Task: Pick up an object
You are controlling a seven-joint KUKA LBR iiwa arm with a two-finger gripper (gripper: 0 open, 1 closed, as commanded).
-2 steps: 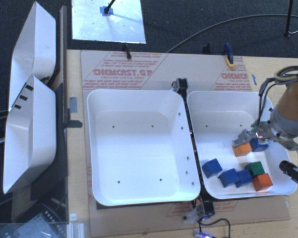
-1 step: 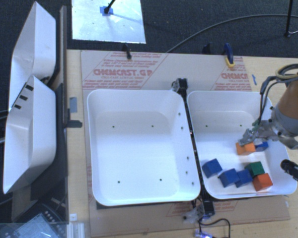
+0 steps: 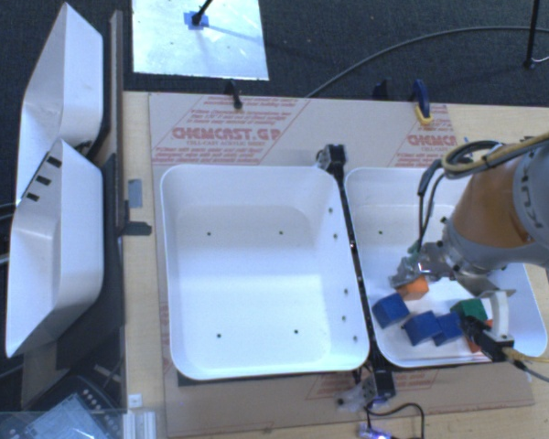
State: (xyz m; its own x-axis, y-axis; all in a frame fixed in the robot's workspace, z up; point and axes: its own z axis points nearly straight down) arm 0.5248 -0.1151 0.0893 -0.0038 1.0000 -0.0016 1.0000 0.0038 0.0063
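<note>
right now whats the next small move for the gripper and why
Probably a short straight drop onto the orange object: the gripper sits right over it in the right bin, with the blue blocks lying just in front.

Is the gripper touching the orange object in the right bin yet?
Cannot tell. In the camera view the gripper overlaps the top of the orange object, but the slanted view shows neither contact nor a gap plainly.

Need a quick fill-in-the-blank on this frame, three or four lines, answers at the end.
1. The gripper is over the ____ bin.
2. The object right at the gripper is ____ in colour.
3. The blocks nearest that object are ____.
4. The green object lies to the ____ of the blocks.

Answers: right; orange; blue; right
</note>
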